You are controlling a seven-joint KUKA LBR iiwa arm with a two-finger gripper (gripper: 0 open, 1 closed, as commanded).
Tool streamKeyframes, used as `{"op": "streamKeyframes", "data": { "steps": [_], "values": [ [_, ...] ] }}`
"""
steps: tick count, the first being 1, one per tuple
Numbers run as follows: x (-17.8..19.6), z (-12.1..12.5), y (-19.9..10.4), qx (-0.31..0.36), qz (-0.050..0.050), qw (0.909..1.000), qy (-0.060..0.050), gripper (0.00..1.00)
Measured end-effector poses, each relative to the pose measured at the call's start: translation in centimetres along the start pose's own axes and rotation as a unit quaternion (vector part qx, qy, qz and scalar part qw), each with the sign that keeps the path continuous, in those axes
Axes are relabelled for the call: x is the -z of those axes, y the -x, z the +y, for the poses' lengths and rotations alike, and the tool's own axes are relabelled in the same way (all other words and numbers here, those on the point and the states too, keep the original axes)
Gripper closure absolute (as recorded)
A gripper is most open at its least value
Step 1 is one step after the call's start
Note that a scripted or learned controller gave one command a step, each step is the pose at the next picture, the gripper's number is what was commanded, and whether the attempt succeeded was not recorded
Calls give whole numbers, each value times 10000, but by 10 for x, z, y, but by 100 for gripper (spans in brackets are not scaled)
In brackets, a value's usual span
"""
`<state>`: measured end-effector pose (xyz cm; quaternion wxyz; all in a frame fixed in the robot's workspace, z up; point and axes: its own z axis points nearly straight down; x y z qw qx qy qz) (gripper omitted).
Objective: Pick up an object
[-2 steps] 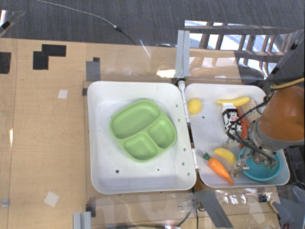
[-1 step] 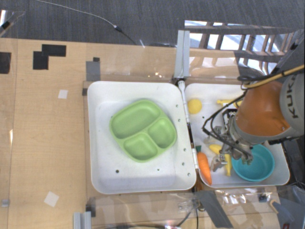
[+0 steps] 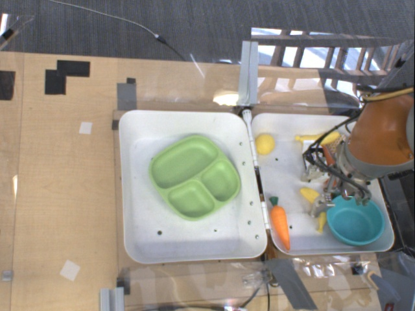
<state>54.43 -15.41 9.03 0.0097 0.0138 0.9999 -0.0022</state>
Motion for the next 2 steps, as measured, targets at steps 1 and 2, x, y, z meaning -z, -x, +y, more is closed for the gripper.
{"op": "streamKeyframes", "data": {
  "steps": [1, 2],
  "values": [
    [14, 3, 5, 37, -73, 10000, 3, 100],
    [99, 98, 54, -683, 19, 9977, 34, 100]
  ]
}}
